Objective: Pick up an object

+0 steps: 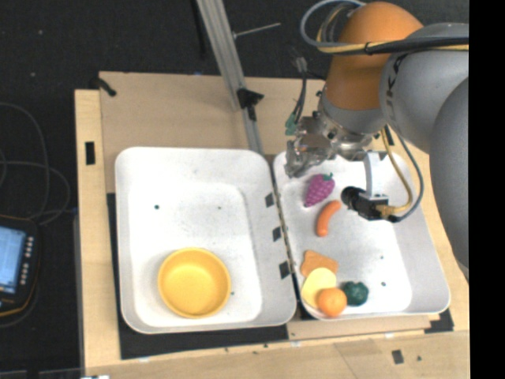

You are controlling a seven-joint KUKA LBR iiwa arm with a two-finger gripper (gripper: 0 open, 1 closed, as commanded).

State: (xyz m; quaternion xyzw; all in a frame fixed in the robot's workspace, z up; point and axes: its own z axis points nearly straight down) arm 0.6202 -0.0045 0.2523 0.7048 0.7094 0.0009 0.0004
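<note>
Arm: the grey KUKA arm with the orange band reaches in from the right, over the far end of the right white bin (410,290).
Gripper: the two-finger gripper (298,163) hangs at that bin's far left corner, just beside the purple plastic grape bunch (319,189).
Jaws: too dark and small to read; I cannot tell whether they stand apart or together, and nothing shows between them.
Nearest object: the grape bunch lies flat on the bin floor, with the small orange plastic carrot (327,218) just below it.
Other objects: an orange wedge, a pale yellow round piece, a small orange ball (332,301) and a dark green lump (357,293) crowd the near left corner.
Left bin: holds a yellow plastic bowl (194,282).
Handling: the grapes look light, stiff and knobbly, probably slippery; a pinch across the widest part seems safest.
Risk: the bin wall close by may block one finger.
</note>
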